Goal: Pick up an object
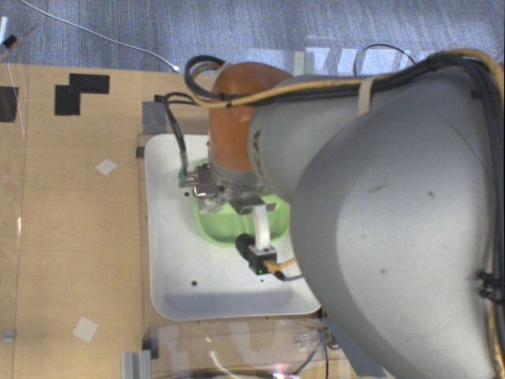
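Note:
A light green object lies in the white bin, near the bin's middle. The arm's orange-banded wrist hangs straight over it and covers its upper part. The gripper sits low on top of the green object, its tips hidden under the wrist.
The big grey arm body fills the right half of the view and hides the second bin. A tan bench surface with black markers lies to the left of the bin. A small dark speck sits on the bin floor at the front left.

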Tool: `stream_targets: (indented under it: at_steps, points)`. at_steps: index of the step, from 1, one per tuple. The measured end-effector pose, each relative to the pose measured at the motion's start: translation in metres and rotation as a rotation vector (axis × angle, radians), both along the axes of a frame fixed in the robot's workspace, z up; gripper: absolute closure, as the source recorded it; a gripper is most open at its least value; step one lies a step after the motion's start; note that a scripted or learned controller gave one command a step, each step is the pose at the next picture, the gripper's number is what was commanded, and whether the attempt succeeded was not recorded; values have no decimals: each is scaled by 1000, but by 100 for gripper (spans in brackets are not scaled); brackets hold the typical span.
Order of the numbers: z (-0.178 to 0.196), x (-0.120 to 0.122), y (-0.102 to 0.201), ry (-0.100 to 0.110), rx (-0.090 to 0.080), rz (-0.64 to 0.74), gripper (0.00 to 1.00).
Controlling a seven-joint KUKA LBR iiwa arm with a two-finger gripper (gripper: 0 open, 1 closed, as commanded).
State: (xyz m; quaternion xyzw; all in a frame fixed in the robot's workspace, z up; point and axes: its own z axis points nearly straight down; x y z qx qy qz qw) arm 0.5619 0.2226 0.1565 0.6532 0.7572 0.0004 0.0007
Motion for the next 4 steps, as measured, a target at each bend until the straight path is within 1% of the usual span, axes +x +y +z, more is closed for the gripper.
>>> stream_targets:
  at_steps: [1,2,3,4]
  points:
    - [13,55,-15,-2,2,-442,100]
    - [53,-12,14,1,5,-819,100]
    - [32,15,-9,2,4,-1330,100]
    - [29,-6,10,2,5,-1499,100]
